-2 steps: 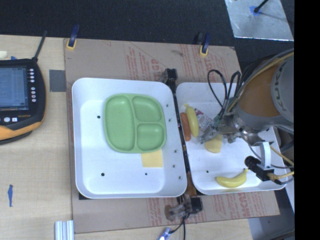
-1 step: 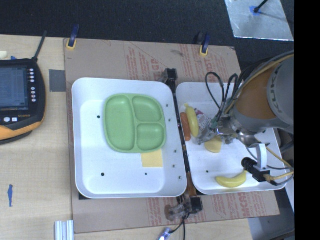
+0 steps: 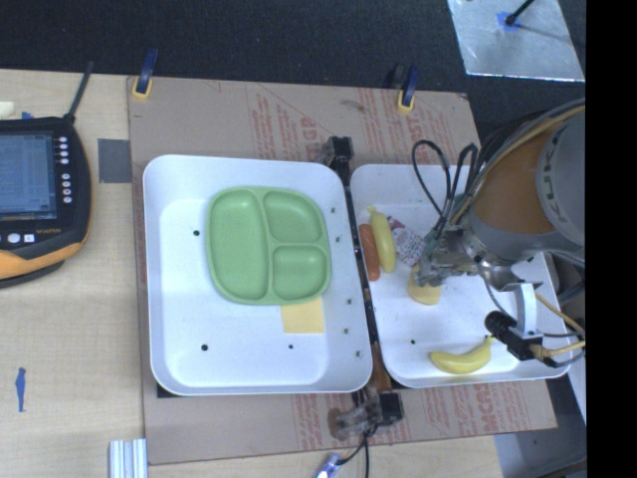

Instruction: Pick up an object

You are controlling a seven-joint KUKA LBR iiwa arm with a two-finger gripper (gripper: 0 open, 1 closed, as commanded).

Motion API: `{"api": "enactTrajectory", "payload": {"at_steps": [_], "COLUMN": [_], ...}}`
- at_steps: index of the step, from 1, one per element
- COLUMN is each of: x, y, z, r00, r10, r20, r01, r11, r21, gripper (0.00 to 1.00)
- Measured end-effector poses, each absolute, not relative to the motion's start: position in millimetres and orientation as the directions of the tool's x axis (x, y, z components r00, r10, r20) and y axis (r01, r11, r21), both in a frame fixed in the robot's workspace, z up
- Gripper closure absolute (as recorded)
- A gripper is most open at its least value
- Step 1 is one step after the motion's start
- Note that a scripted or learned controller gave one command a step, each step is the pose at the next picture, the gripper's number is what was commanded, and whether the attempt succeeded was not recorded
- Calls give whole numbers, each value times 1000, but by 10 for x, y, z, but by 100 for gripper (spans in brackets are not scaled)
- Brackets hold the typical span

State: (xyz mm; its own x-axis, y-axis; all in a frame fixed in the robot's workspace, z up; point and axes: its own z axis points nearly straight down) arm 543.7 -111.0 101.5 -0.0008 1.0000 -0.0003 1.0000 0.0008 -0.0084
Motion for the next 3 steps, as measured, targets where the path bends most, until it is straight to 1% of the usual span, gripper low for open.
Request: {"api": "enactTrajectory", "payload": {"at_steps": [1, 2, 3], "x": [5437, 5436, 5435], "y": [-1110, -1118, -1118], "z": [1015, 1116, 1115], "r00": [-1, -1, -1], "r10": [1000, 1000, 1000], "r20": [-1, -1, -1], "r01": [1000, 1000, 1000], "r11": [1, 1, 1], "r21": [-9, -10, -10], "gripper": [0, 100, 0]}}
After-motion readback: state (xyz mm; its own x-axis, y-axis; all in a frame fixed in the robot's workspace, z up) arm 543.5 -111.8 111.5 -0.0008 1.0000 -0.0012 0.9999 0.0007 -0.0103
